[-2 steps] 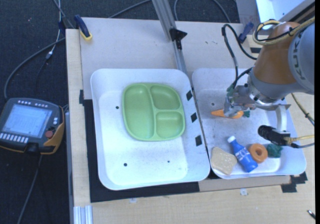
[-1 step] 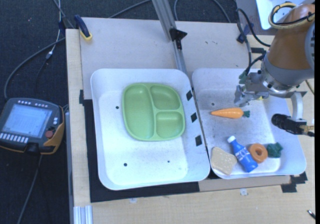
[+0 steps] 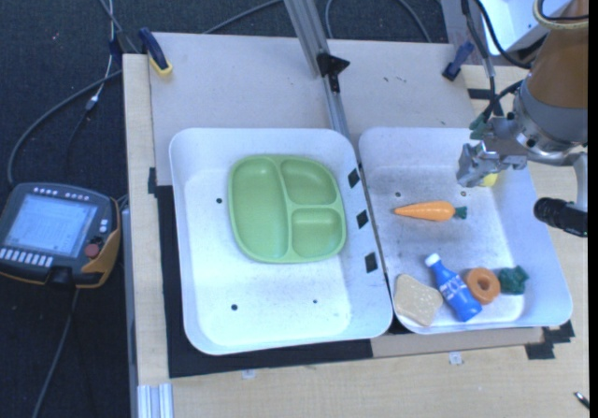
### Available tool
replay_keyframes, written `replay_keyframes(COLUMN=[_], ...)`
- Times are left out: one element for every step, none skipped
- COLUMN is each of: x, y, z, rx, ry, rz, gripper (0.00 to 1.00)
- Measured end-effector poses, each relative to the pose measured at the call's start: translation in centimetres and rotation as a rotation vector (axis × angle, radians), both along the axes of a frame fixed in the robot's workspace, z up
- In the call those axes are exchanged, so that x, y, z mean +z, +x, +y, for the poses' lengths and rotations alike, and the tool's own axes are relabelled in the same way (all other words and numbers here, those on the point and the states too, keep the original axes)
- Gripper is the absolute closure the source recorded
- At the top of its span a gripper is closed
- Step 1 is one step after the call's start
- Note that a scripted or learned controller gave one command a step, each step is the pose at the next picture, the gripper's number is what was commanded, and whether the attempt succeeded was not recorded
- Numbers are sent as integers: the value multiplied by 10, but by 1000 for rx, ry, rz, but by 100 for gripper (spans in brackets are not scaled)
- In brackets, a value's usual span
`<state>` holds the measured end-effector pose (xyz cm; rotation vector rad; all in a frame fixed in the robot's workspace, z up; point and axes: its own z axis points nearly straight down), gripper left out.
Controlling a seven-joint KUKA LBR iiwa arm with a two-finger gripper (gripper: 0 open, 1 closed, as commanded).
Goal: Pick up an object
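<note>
My gripper hangs over the far right part of the right bin, above and to the right of the orange carrot. A small yellow thing peeks out at the gripper's lower edge; whether it is held or lies on the bin floor is unclear. Along the bin's near side lie a tan bread slice, a blue bottle with a white cap, an orange ring and a small dark green piece.
The left bin holds a green divided plate. A metal pole slants up from between the bins at the back. A teach pendant lies on the floor at the left. Blue clamps grip the bench's far corners.
</note>
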<state>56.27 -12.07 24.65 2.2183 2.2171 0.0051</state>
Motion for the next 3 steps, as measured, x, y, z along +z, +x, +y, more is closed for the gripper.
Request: replay_keyframes(x=[34, 16, 2], y=[1, 7, 12], z=[0, 52, 114], rx=[2, 6, 8], ry=[0, 3, 5], rz=[0, 8, 10], gripper=[100, 100, 100])
